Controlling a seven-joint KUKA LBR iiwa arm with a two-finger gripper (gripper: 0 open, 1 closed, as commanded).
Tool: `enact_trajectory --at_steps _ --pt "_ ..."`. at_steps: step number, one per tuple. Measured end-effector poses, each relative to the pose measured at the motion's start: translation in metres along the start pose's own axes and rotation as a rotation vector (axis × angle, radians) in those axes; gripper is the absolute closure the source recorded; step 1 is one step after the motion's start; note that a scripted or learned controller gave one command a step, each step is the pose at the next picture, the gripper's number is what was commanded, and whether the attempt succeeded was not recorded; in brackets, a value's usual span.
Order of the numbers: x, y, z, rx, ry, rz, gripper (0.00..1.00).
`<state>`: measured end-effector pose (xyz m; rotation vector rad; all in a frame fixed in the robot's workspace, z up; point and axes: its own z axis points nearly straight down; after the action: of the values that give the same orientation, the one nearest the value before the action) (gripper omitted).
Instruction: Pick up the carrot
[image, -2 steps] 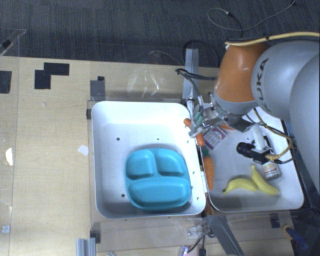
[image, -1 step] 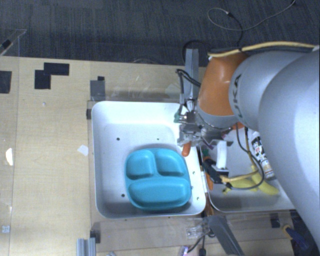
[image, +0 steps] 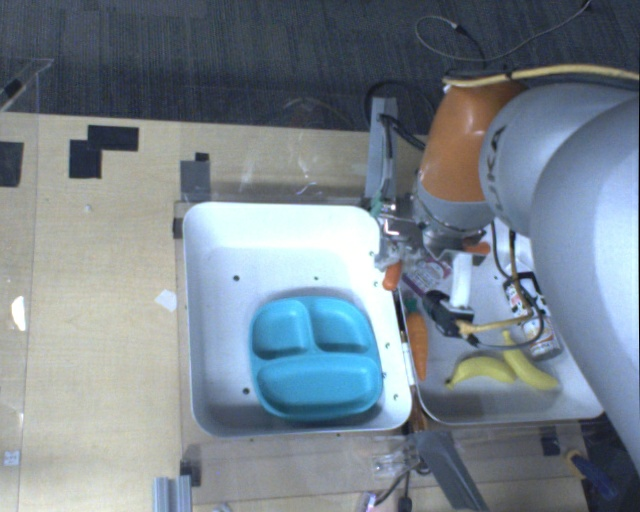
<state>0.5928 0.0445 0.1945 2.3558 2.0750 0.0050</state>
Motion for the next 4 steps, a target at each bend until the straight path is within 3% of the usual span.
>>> enact_trajectory --at_steps 1,2,4 --pt "0.062 0.010 0.010 0.001 0.000 0.327 1.00" --pt "0.062 0.010 0.010 0.001 -0.001 0.325 0.00" --pt "0.051 -0.026 0.010 0.003 -0.001 0.137 0.00"
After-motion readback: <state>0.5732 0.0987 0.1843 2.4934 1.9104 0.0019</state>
